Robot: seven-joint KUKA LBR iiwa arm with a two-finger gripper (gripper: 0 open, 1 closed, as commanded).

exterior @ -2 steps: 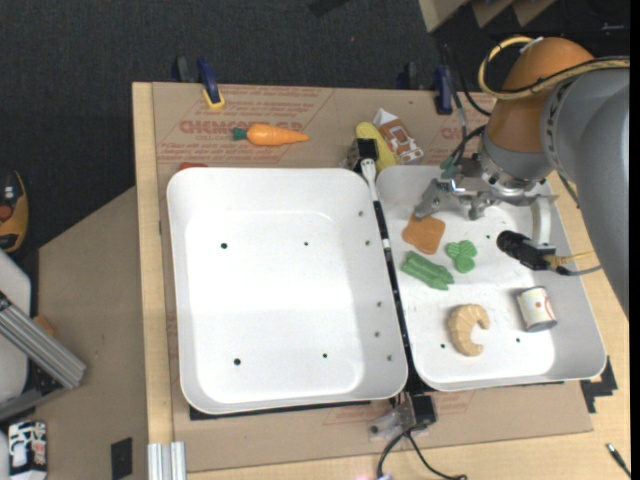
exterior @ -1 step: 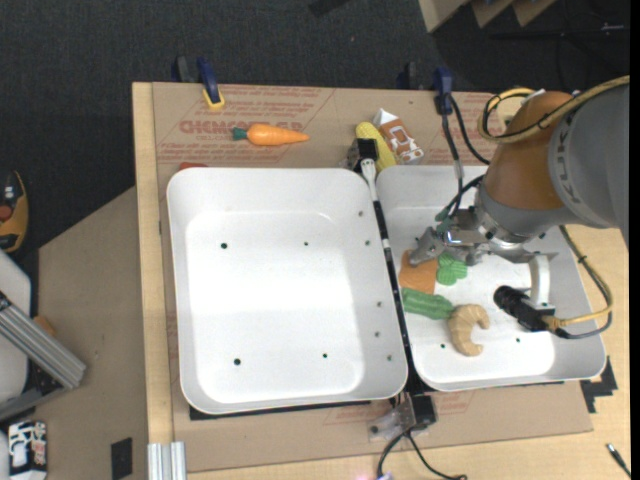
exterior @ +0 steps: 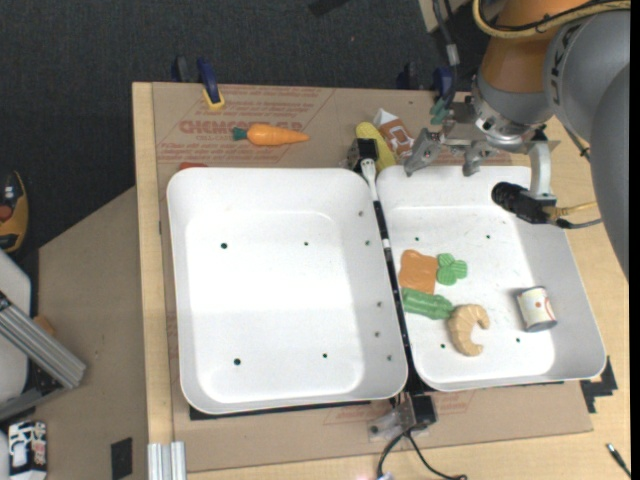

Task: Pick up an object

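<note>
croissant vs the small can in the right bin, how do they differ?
Colour: the croissant is tan, while the small can is white or silver with a red mark.
Shape: the croissant is a curved crescent; the can is a short cylinder.
Pose: the croissant lies flat, and the can appears tipped on its side.
Place: the croissant sits next to the green vegetable; the can sits alone towards the bin's right wall.
Both rest in the right bin, apart from the gripper.

brown bench point(exterior: 150, 268) with two white bins point(exterior: 200, 268), toy carrot point(exterior: 268, 136)
</note>
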